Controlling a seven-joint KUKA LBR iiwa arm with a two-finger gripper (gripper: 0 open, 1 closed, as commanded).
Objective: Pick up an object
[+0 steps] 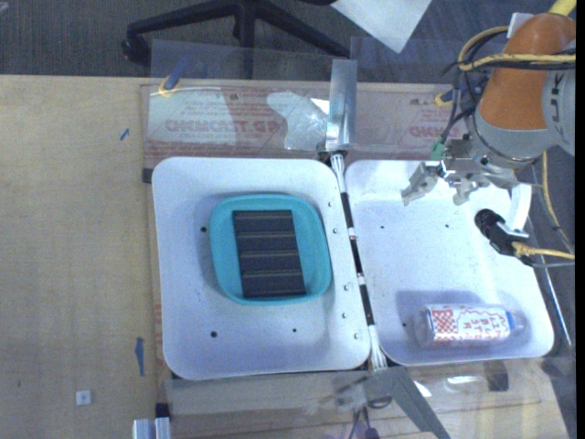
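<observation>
So, from my remote seat: wooden bench [64, 245] fills most of the view, tan, with a few small blue marks on its bare left part. On it sit two shallow white bins side by side, touching along a seam down the middle. Left bin [183, 337] is at about 8 o'clock of frame centre, right bin [430, 263] at about 4 o'clock.

Arm [526, 80] comes in at 2 o'clock, grey body with the orange band up top and yellow cable looped around it. It hangs over the far right corner of the right bin.

Left bin holds a teal tray [219, 245], rounded square, roughly centred in the bin. A dark ribbed block [268, 252] lies flat inside the tray, covering most of its floor.

Right bin holds a bottle [466, 324], clear with a red-and-white checked label, lying on its side at the bin's 6 o'clock edge, long axis running left to right. That is the pick target I see there, well apart from the arm's tip.

Gripper [439, 183] sits at the right bin's 12 o'clock, over bare white floor. Its two fingers are spread apart, nothing between them. I can't tell if the tips touch the floor.

A small black part with a yellow lead [494, 229] hangs just at 4 o'clock of the gripper.
</observation>
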